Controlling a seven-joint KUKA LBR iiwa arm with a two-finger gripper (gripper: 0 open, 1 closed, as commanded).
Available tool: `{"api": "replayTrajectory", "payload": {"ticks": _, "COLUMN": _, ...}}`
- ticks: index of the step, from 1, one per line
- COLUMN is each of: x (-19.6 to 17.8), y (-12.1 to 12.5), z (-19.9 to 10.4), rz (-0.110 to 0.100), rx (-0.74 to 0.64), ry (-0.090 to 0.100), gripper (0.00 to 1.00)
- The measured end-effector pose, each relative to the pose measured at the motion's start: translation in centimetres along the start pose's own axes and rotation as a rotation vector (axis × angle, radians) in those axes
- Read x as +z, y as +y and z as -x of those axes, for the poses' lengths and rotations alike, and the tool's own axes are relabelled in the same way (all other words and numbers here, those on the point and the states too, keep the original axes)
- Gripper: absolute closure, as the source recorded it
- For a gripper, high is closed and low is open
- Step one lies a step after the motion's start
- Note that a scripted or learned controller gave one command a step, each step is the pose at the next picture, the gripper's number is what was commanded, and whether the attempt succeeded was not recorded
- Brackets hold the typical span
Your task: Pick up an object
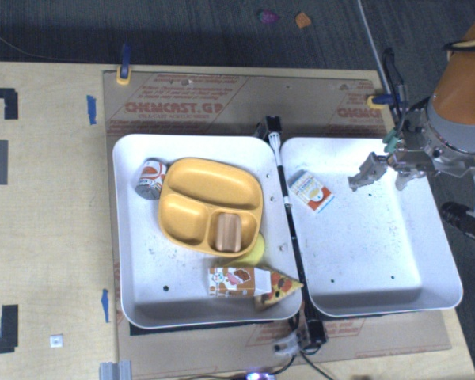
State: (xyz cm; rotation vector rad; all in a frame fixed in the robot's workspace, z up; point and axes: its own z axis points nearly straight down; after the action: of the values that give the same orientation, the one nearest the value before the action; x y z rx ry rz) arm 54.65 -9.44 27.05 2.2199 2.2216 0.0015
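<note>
My gripper (386, 174) hangs over the upper right part of the right bin (380, 287), its two fingers spread apart with nothing between them. A small white, blue and orange packet (310, 191) lies in that bin's upper left corner, well to the left of the gripper. In the left bin (134, 291) sits a yellow divided plate (208, 204) with a brown piece (227, 232) in one compartment. A crushed can (150, 178) lies at the plate's upper left. A printed carton (237, 282) and a pizza-slice toy (283, 285) rest near that bin's front edge.
A yellow-green object (256, 252) peeks out from under the plate's lower right rim. A black divider with cables (283, 204) runs between the bins. Cardboard (245, 105) lies beneath them. Bare white floor fills the right bin's middle and front.
</note>
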Motion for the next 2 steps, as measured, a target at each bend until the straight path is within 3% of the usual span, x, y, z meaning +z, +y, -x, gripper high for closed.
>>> {"api": "replayTrajectory", "payload": {"ticks": 1, "x": 15.6, "y": -2.1, "z": 1.5, "rz": -0.003, "rx": 0.002, "ry": 0.000, "gripper": 0.00}}
{"api": "replayTrajectory", "payload": {"ticks": 2, "x": 18.1, "y": -6.2, "z": 0.1, "rz": 0.018, "rx": 0.000, "ry": -0.005, "gripper": 0.00}}
